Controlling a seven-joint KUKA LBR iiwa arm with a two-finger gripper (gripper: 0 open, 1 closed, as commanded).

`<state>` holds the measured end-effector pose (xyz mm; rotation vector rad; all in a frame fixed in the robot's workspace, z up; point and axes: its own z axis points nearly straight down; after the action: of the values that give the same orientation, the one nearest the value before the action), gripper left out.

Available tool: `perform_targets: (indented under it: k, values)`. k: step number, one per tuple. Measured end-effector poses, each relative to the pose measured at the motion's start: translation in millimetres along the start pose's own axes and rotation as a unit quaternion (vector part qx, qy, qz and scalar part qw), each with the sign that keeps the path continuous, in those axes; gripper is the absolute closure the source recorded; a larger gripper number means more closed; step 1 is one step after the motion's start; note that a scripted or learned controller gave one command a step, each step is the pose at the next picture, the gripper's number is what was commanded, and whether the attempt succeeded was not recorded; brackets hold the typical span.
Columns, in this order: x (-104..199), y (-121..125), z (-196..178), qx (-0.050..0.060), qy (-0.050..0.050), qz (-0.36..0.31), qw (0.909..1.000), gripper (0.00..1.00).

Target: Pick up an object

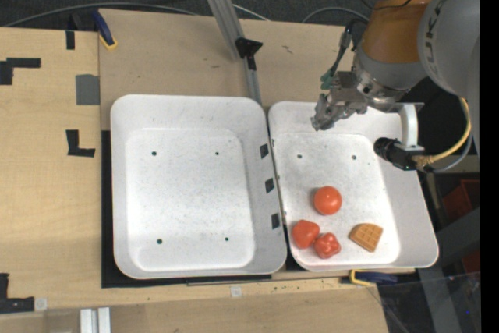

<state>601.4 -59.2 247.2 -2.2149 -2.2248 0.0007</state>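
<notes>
Your arm reaches in from the right, orange band above the wrist at the far right, with the gripper (324, 119) pointing down and leftward.

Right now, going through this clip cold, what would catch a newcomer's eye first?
The cluster of bright objects in the right bin stands out: a round red tomato, two smaller red pieces touching each other near the front, and an orange waffle-like piece beside them. Next is the grey and orange arm reaching in from the right, its gripper over that bin's far edge, away from the objects.
</notes>
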Motion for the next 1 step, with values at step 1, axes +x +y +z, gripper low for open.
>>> perform_targets:
  k: [1]
  values:
    - [55.1, -16.8, 8.1, 0.001, 0.0, -0.001, 1.0, 1.0]
